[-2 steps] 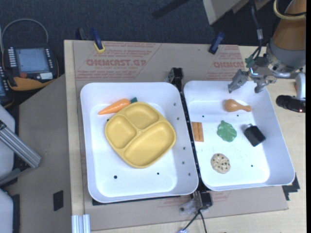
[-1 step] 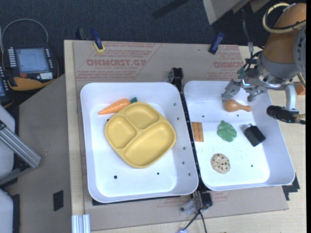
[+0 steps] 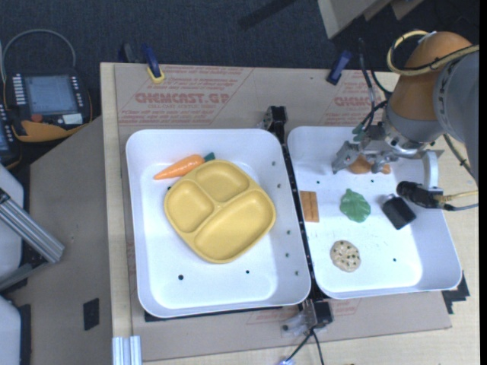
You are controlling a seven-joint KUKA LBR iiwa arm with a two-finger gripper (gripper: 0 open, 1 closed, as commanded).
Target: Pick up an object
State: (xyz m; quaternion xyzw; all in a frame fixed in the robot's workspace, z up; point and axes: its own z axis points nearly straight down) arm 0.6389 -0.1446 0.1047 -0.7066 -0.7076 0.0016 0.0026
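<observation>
Bins [image 3: 144, 204] two, carrot [image 3: 178, 166] one, cookie [image 3: 345, 255] one

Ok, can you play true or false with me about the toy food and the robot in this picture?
1. The carrot lies in the left bin, touching the yellow plate. True.
2. The cookie sits on the yellow plate. False: it lies in the right bin.
3. The green leafy piece is in the right bin. True.
4. The end effector is over the left bin. False: it is at the far end of the right bin, by an orange piece.
5. The yellow plate has three compartments. True.
</observation>
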